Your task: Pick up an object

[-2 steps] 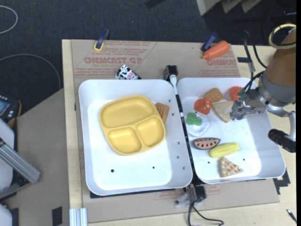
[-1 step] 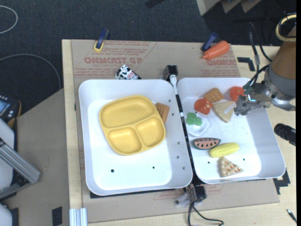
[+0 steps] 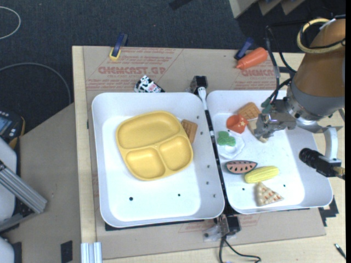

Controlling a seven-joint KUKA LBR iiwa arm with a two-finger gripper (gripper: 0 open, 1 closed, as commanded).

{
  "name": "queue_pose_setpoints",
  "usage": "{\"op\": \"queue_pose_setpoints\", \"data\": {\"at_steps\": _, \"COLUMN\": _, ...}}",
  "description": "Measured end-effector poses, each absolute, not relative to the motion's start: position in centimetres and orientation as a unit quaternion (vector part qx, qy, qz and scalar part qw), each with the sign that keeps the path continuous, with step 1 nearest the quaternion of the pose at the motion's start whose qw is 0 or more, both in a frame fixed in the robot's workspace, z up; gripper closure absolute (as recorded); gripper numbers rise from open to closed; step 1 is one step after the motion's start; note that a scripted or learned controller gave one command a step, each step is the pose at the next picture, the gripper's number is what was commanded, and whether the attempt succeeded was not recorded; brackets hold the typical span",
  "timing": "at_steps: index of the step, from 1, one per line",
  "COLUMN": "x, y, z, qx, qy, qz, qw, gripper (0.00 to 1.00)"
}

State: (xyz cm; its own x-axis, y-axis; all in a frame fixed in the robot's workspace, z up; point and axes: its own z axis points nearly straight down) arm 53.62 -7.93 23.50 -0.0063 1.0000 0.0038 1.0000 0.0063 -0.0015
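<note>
Behind the end effector (image 3: 267,126), a cracker (image 3: 248,111), perhaps.

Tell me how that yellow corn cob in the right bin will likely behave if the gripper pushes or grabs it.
The corn cob looks rounded and long, so it may roll sideways when nudged. It appears to be a stiff, light toy. The watermelon slice lies close beside it and could get bumped.

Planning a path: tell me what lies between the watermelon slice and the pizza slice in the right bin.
In the camera view, the yellow corn cob lies between the watermelon slice and pizza slice.
</note>
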Motion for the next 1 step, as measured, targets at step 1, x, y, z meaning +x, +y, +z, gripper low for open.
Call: {"op": "queue_pose_setpoints", "data": {"at_steps": 1, "x": 52.57, "y": -2.76, "z": 24.11, "qx": -0.705, "qy": -0.709, "qz": -0.0002, "qw": 0.002, "gripper": 1.00}}
